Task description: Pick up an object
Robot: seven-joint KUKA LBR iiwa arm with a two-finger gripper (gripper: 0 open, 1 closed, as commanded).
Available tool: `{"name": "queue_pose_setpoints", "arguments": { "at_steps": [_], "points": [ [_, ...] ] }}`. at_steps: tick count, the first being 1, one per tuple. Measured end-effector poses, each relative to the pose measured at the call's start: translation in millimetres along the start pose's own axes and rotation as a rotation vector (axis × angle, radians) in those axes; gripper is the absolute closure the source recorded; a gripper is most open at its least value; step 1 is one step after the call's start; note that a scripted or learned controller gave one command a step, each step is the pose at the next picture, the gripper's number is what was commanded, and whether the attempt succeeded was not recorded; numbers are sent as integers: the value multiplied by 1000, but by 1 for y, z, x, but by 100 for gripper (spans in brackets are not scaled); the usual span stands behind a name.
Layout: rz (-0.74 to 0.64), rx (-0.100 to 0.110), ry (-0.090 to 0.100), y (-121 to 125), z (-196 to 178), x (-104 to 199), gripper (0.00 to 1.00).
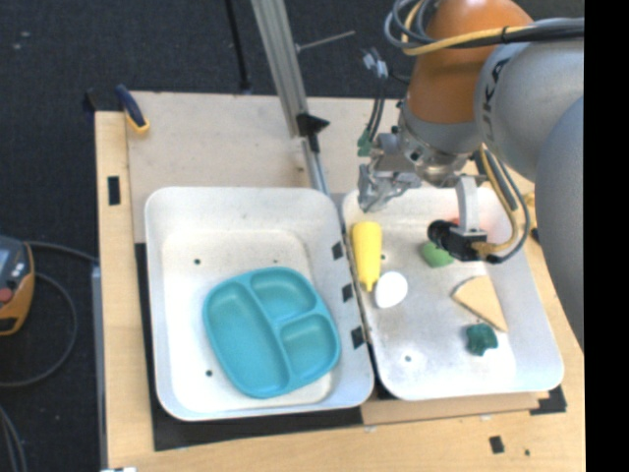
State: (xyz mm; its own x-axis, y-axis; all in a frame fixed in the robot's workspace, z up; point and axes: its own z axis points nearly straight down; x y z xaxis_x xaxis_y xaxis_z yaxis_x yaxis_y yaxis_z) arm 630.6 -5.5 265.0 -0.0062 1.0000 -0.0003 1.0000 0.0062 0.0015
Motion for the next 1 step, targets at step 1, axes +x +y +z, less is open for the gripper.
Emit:
{"name": "queue_pose_setpoints", "arguments": {
  "at_steps": [1],
  "points": [
    [0, 0, 1, 11, 3, 42, 100]
  ]
}}
